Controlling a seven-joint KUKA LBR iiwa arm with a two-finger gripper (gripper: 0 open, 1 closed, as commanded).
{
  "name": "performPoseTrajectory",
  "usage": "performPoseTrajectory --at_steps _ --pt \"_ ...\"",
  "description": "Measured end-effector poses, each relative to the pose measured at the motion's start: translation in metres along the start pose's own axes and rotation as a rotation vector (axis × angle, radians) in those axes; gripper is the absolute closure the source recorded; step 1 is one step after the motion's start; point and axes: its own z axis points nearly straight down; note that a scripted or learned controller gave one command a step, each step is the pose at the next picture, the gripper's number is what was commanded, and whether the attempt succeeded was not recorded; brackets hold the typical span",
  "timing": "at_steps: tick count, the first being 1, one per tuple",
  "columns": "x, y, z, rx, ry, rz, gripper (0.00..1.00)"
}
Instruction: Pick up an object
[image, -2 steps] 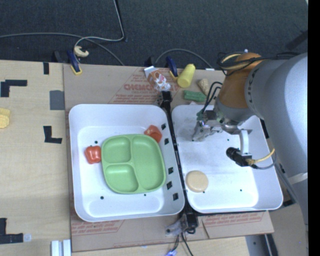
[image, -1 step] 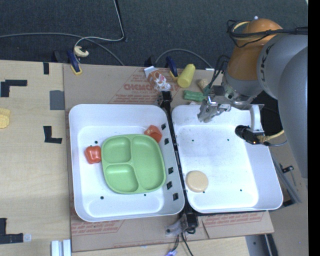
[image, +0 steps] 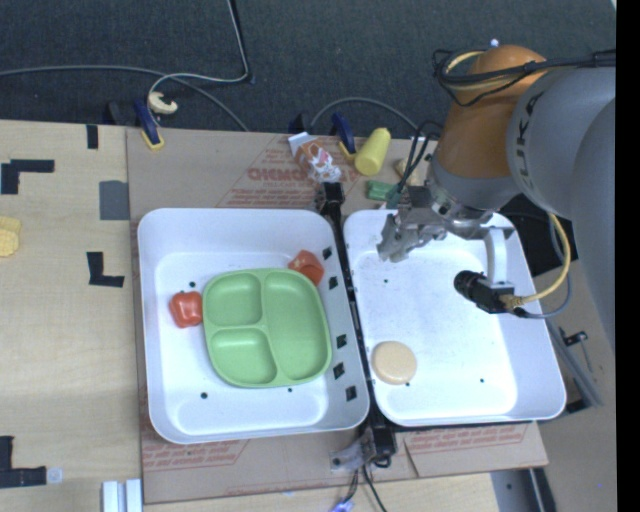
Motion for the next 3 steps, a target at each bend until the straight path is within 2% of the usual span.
performPoseTrajectory --at_steps 1,2,3 --pt "0.0 0.0 0.0 0.001 0.0 0.001 0.0" --pt "-0.049 -0.001 0.046 0.001 -0.001 0.003 0.0" --pt "-0.065 -0.003 0.124 0.004 -0.001 0.003 0.0"
